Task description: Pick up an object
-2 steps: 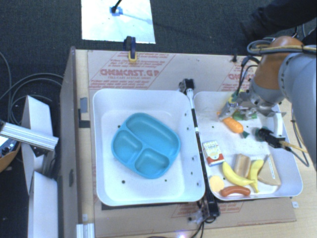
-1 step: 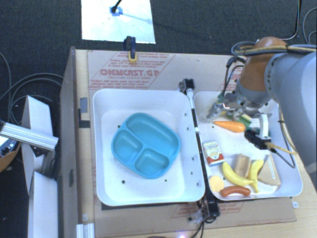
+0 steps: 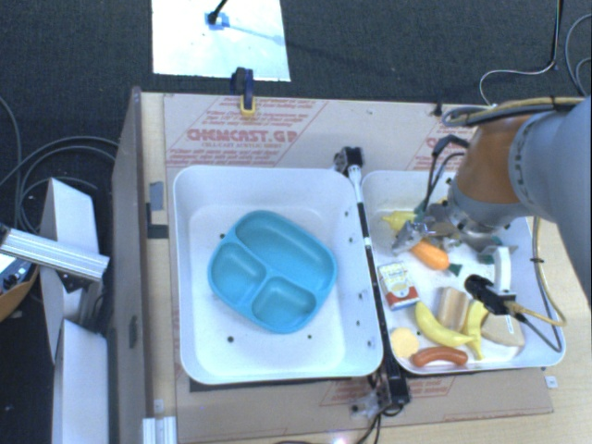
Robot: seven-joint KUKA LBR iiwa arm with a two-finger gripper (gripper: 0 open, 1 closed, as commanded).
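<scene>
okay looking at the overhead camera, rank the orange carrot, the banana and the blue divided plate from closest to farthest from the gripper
1. The orange carrot, in the right bin, just below the gripper.
2. The banana, farther toward the front of the same bin.
3. The blue divided plate, across the divider in the left bin.

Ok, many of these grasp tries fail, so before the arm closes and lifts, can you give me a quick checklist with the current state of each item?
1. Gripper is down inside the right bin: ok.
2. A target sits right at the fingertips: ok, the orange carrot-like piece lies just beside them.
3. Something is already between the fingers: cannot tell, the wrist covers them.
4. Room around the target: not ok, a yellow piece and a small carton lie close by.
5. Drop spot ready: ok, the blue divided plate lies flat in the left bin.
</scene>
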